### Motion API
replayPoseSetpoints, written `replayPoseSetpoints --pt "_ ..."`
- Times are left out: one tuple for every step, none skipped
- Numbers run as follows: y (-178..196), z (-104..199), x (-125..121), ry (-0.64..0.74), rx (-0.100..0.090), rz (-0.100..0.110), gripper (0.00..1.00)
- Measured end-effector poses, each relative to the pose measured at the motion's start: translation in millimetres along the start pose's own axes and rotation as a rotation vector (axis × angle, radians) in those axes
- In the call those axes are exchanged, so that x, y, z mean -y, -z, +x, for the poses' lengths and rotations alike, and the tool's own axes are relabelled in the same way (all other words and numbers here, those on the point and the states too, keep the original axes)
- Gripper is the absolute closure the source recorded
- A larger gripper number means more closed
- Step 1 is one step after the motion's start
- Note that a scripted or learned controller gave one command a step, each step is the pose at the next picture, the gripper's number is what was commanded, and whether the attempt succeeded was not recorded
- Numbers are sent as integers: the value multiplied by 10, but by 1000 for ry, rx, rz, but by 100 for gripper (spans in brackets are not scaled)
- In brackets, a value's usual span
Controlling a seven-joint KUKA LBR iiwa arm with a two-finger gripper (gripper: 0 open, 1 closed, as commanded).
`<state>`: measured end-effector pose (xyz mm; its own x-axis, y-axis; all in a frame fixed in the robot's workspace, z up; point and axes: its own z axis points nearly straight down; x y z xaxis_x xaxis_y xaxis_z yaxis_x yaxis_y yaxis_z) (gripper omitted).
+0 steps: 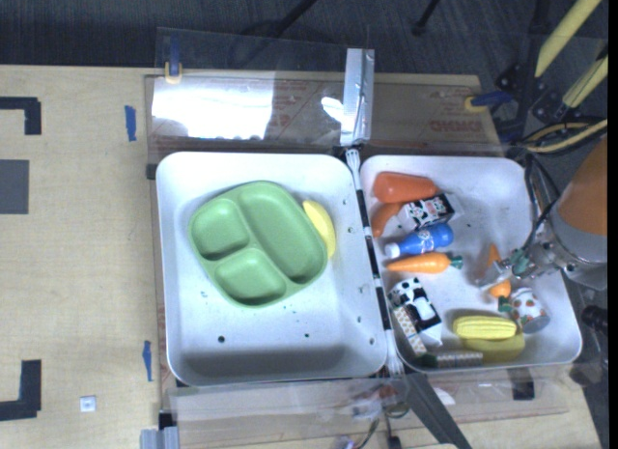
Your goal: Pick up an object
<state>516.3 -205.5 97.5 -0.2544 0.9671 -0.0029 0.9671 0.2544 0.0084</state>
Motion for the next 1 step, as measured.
replayPoseSetpoints --pt "1205 641 -363 -141 -2 8 100"
